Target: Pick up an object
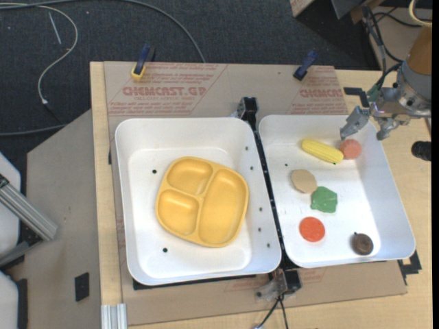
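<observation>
Hovering w/ jaws spread over pink ball [351, 149]

Grey KUKA arm [418, 67] enters from right edge of view, orange band visible above wrist, near top right corner. Wrist angled down and toward left. Two-finger metal gripper [369, 127] hangs over far right corner of right-hand shallow white bin [391, 184]. Fingers [354, 124] spread apart, pointing downward, nothing between them. Left finger tip above bin's back rim; right finger nearer bin's right wall.
</observation>
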Robot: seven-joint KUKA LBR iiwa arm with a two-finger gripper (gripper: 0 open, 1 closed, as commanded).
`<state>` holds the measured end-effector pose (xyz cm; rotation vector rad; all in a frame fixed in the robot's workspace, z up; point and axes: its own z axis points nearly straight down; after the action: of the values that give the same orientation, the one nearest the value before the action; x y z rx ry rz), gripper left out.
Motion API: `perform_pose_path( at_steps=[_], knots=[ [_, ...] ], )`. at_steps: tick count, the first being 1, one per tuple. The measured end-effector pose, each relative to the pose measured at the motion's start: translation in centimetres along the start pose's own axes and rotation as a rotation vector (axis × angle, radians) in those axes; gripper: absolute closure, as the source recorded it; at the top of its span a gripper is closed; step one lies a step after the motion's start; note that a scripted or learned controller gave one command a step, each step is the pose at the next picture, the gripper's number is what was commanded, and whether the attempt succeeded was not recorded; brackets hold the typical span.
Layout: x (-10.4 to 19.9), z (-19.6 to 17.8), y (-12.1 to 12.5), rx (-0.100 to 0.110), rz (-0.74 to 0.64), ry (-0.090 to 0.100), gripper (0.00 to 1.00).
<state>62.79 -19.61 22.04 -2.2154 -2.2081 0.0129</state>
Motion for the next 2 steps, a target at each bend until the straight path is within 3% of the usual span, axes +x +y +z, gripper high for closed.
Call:
perform_pose_path(
  at_steps=[1,2],
  knots=[
    [0.1,-0.9,0.3,-0.015,-0.004,-0.003,0.00],
    [0.2,3.3,0.1,-0.010,-0.004,-0.002,0.00]
  ],
)
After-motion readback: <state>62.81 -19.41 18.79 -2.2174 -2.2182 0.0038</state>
